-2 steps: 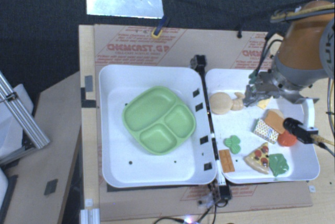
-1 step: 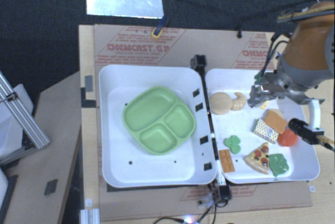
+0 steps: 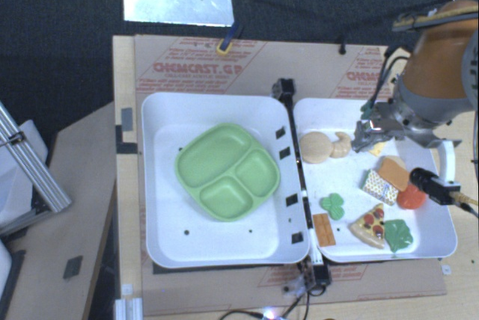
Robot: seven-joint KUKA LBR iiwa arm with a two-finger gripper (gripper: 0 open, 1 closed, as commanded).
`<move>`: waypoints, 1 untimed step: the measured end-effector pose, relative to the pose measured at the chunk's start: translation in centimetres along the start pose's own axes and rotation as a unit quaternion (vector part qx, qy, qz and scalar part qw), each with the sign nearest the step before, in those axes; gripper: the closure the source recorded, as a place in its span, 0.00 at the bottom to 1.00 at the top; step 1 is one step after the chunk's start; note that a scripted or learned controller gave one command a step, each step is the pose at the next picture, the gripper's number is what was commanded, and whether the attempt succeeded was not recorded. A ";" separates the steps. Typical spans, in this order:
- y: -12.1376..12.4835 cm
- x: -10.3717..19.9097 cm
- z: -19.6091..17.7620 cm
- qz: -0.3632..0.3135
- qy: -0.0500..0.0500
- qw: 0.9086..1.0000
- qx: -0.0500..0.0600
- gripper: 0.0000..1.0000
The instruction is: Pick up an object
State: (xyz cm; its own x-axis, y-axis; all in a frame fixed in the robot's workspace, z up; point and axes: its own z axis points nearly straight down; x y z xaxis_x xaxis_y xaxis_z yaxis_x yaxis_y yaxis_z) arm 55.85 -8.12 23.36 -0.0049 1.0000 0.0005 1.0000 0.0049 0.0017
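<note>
The gripper [image 3: 364, 136] hangs over the right bin [image 3: 441, 244], just beside a tan bun [image 3: 315, 147] near its left wall; whether it is open cannot be told. The bun looks light, smooth and stiff, best pinched across its middle.

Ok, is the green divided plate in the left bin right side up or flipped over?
Right side up: the green plate shows its three hollow compartments facing the camera, lying flat in the left bin.
</note>
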 end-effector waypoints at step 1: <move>1.1 0.6 0.6 0.000 0.000 1.000 0.000 1.00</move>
